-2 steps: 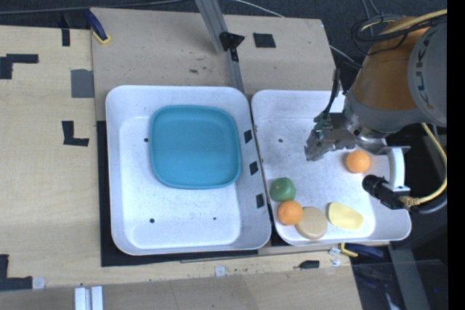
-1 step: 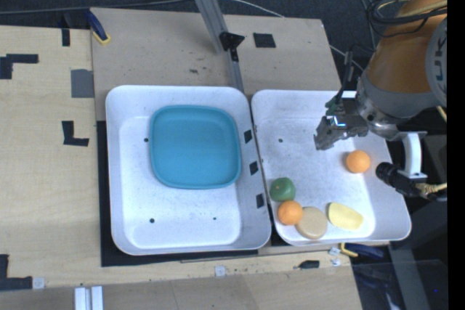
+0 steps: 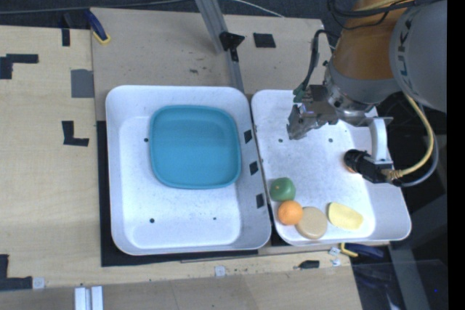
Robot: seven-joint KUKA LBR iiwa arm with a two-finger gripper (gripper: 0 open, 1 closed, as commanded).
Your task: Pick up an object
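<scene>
**Two bins, one plate, four small objects**

Two shallow white bins sit side by side at the middle of the frame. The left bin [image 3: 131, 229] holds a single blue square plate [image 3: 195, 146] with rounded corners, lying flat in its upper half.

The right bin [image 3: 272, 109] holds four small objects gathered along its lower edge: a green ball-like object [image 3: 282, 189] near the lower left corner, an orange ball [image 3: 290, 213] just below it and touching or nearly so, a tan round disc [image 3: 312, 223] just to the right of the orange one, and a yellow rounded block [image 3: 345, 215] further right.

The gripper [image 3: 296, 128] hangs over the upper part of the right bin, well apart from the four objects. Nothing lies between its fingers; whether they are apart or together cannot be told from this angle. The grey arm with its orange band [image 3: 378, 18] fills the upper right of the frame.
</scene>
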